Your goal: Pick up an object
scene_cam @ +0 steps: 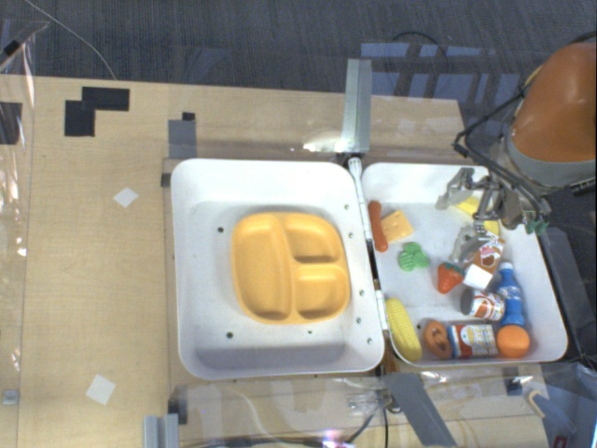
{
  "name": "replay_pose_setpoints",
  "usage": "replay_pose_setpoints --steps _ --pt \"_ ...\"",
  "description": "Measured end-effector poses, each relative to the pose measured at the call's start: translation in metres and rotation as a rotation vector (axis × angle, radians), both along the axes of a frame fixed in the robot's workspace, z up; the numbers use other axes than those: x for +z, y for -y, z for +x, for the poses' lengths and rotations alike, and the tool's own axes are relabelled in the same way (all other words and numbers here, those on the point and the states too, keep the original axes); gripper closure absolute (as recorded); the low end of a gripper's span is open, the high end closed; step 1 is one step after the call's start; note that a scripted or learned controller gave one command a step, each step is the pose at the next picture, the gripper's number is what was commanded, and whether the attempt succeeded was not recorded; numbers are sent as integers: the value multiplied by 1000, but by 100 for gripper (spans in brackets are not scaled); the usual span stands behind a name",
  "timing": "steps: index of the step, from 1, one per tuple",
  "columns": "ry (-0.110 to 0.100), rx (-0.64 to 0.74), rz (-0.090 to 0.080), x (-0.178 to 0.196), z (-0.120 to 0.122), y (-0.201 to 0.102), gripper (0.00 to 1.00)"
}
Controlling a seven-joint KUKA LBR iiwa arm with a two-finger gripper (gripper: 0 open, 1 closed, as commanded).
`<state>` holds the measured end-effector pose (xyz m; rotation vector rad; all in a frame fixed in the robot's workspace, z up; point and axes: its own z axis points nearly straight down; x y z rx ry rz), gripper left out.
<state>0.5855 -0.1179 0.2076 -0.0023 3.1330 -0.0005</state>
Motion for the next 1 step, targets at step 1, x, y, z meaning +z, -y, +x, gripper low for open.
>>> replay_pose_setpoints --steps 1 --pt "11 4 -1 13 3 -1 100"
